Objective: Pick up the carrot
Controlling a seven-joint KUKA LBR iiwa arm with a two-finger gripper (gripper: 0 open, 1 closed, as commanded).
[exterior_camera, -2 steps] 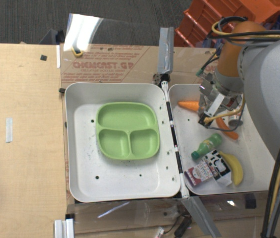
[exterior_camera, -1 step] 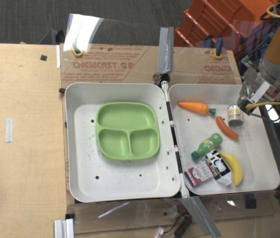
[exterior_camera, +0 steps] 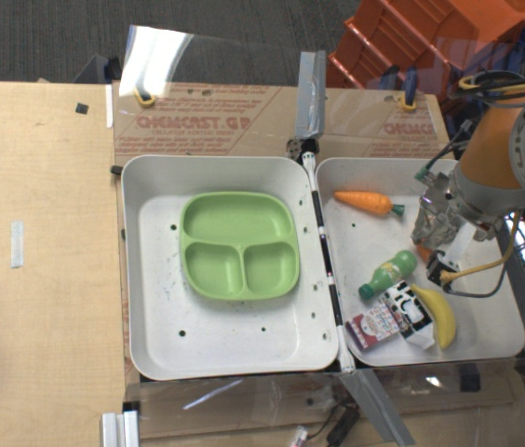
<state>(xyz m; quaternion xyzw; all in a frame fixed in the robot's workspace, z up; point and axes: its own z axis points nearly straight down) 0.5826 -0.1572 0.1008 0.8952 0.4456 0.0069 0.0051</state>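
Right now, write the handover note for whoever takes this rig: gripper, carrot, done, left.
Gripper: low over the right bin, near its right side; whether it is open or shut cannot be told from this angle. Nothing is seen in it.
Carrot: lying in the right bin near its far edge, tip toward the divider, left of the gripper and apart from it.
Also in that bin: green bottle, banana, small carton. Green divided plate sits in the left bin.
Done: no pickup yet.
Left: move over the carrot, grasp, lift.
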